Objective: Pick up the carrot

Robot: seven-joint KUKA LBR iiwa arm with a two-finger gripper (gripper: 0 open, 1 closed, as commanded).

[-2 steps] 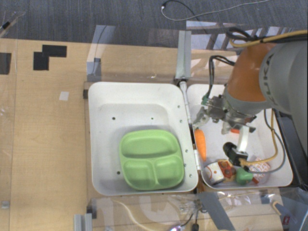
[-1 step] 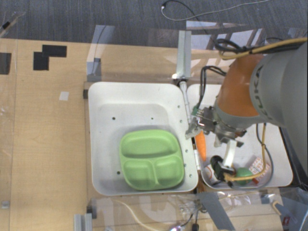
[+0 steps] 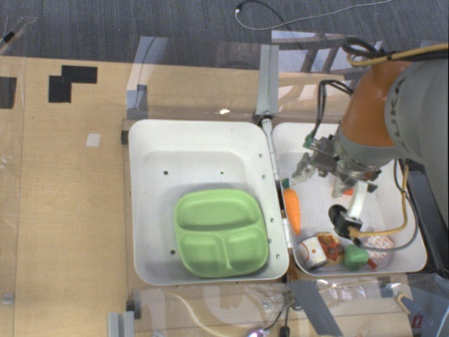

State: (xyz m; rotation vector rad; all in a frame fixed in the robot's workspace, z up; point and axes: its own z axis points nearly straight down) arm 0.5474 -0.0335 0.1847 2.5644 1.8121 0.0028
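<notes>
Orange carrot (image 3: 292, 212) | right bin (image 3: 418, 253), left wall | no legible writing

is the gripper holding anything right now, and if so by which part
Nothing can be seen held. The gripper hangs over the right bin, apart from the carrot, which lies against that bin's left wall.

light: bright, even, from overhead | shadows: soft, faint under the green tray (image 3: 221, 232) | glare: small hotspot on bench (image 3: 70, 209) above left bin (image 3: 151, 188), sheen on bin walls | focus: slightly soft overall, small items in right bin (image 3: 421, 255) fuzzy
</notes>
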